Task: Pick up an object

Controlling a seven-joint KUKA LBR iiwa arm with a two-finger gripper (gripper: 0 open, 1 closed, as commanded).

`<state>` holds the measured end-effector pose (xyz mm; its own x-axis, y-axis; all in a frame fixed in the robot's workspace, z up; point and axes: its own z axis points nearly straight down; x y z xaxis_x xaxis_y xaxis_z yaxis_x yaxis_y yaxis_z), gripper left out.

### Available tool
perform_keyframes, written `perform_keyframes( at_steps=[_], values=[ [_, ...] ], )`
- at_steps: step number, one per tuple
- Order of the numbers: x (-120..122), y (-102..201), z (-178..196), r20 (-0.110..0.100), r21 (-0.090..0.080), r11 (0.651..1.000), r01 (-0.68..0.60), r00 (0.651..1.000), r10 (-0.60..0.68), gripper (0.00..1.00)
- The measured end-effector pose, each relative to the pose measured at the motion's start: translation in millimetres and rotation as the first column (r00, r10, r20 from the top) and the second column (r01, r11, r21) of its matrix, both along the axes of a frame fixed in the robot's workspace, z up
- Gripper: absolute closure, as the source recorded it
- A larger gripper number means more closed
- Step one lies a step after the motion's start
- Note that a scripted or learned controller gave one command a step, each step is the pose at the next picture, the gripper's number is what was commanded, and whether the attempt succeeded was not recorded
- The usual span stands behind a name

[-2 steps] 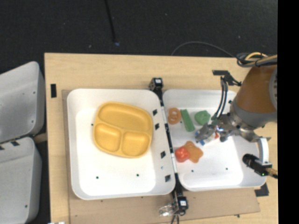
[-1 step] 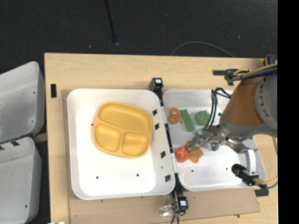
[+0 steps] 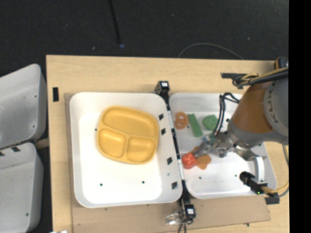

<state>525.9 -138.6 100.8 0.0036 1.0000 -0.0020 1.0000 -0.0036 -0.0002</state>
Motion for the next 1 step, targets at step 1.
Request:
perform_keyframes(
  at_steps=[1],
  values=[
    [2.0, -0.3, 12.3, 0.006, 0.001, 1.0, 0.005, 1.0, -0.005, 1.0]
  ],
)
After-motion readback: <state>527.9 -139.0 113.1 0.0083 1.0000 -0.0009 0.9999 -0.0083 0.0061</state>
